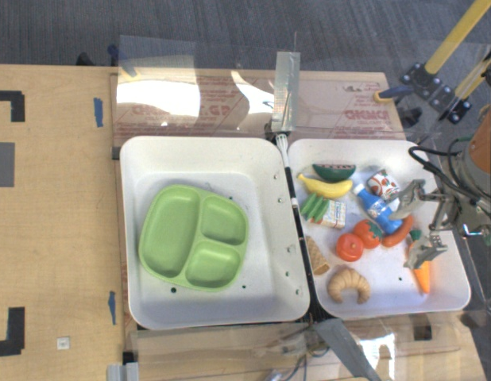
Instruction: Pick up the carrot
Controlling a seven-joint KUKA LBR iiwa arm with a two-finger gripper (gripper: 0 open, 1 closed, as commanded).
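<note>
two shallow white bins sit side by side on the bench, the left bin (134,213) and the right bin (456,292). nearest the camera in the right bin lies a tan plastic croissant (350,284), with a brown waffle cone piece (317,256) just to its left by the dividing wall. over at the near right, a small orange toy carrot (422,277) rests on the bin floor, pointing toward the front rim. the metal two-finger gripper (418,221) hangs right over it, one finger reaching up toward the middle of the bin and the other coming down onto the carrot's top end; the fingers stand spread apart, with nothing pinched between them. a little farther back, a round red tomato (350,247) touches an orange-red pepper-like piece (380,233). beyond those sit a green and white carton (325,211), a blue and white can (379,190), and a yellow plastic banana (326,186), with a watermelon slice (334,170) farthest back. in the left bin a light green divided plate (194,236) lies flat, three compartments facing up. clear plastic sheeting (198,101) lies behind both bins
</note>
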